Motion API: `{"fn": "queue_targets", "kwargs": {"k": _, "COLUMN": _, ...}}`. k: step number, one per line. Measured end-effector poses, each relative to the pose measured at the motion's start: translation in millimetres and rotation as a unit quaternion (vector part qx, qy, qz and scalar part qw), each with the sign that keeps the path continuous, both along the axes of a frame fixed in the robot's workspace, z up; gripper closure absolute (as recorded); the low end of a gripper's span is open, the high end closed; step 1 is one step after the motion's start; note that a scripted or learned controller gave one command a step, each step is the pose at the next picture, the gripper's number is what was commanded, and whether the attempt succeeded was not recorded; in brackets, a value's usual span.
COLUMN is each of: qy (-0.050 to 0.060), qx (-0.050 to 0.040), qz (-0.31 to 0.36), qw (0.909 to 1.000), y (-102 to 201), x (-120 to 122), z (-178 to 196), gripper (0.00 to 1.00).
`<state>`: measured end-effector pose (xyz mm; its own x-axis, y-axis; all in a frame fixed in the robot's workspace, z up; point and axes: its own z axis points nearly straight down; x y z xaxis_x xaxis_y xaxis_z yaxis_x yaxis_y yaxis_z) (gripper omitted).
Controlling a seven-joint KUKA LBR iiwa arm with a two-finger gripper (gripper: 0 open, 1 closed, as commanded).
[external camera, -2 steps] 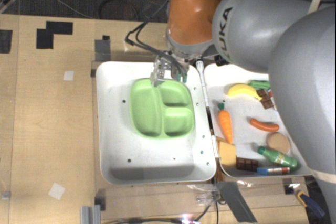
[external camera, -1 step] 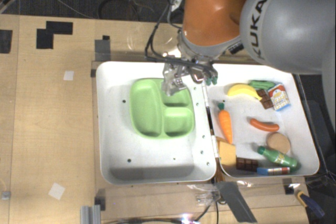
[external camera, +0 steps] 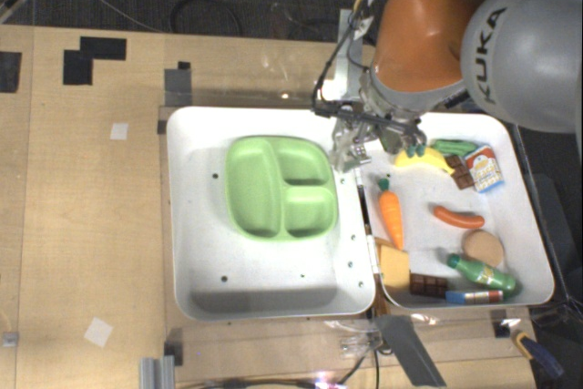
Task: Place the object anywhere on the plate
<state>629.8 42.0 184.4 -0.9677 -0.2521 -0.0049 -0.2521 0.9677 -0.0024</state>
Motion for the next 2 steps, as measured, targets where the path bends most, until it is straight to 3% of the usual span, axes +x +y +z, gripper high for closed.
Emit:
{"fn": "queue_targets", "kwargs": {"k": 1, "qy": -0.002, "qx": 0.0035, "qz": -0.036, "qw": 0.9994, "y": 78, "x": 38, "z": -14, "gripper": 1.00}}
{"fn": "queue_targets", "kwargs": {"k": 2, "qy": -0.004, "qx": 0.0004, "qz": 0.133, "qw": 0.9911, "y": 26, "x": 42, "z": 5, "gripper": 1.00}}
